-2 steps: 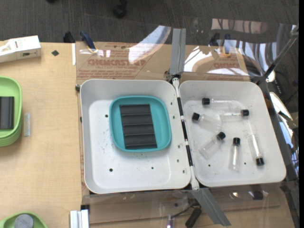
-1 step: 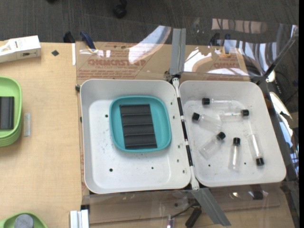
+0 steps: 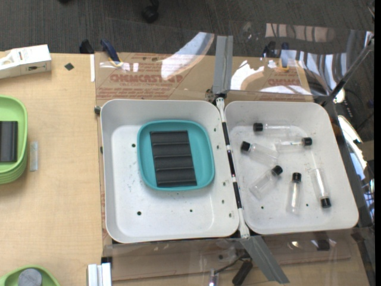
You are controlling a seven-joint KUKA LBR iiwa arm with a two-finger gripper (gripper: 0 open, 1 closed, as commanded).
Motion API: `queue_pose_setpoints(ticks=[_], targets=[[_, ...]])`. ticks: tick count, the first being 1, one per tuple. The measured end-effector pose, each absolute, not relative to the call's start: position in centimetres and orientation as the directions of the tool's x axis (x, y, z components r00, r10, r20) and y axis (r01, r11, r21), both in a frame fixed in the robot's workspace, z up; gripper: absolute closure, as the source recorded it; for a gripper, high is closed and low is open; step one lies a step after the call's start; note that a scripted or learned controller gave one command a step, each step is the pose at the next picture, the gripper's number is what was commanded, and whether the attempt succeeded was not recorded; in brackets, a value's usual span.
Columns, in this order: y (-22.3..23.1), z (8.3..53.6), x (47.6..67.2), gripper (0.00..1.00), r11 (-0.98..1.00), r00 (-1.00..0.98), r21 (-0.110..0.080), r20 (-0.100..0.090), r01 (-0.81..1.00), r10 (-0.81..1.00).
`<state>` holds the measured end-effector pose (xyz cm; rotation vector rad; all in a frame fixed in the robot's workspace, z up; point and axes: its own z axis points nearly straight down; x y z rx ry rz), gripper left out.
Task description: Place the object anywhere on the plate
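A teal square plate point(image 3: 206, 159) lies in the left white bin point(image 3: 172, 214), a little above the bin's middle. A dark grey ribbed block point(image 3: 172, 158) rests flat on the plate's centre. The right white bin point(image 3: 286, 212) holds several clear vials with black caps, lying scattered on their sides. One vial point(image 3: 275, 127) lies near the back wall and another vial point(image 3: 265, 182) near the middle. A third vial point(image 3: 321, 186) is by the right wall.
A stack of green plates point(image 3: 15, 154) with a dark item on top sits at the left edge of the wooden bench. A white box point(image 3: 24, 59) lies at the back left. Brown cardboard point(image 3: 155, 76) lies flat behind the bins. A green lidded item point(image 3: 27, 277) sits at the bottom left.
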<state>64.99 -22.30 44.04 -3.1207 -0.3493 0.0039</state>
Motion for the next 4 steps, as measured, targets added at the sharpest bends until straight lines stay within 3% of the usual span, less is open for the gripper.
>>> queue_pose_setpoints(ticks=[4], targets=[[-22.33, 43.89, 65.23, 0.00, -0.980, 0.980, -0.003, -0.005, 0.197, 0.197]])
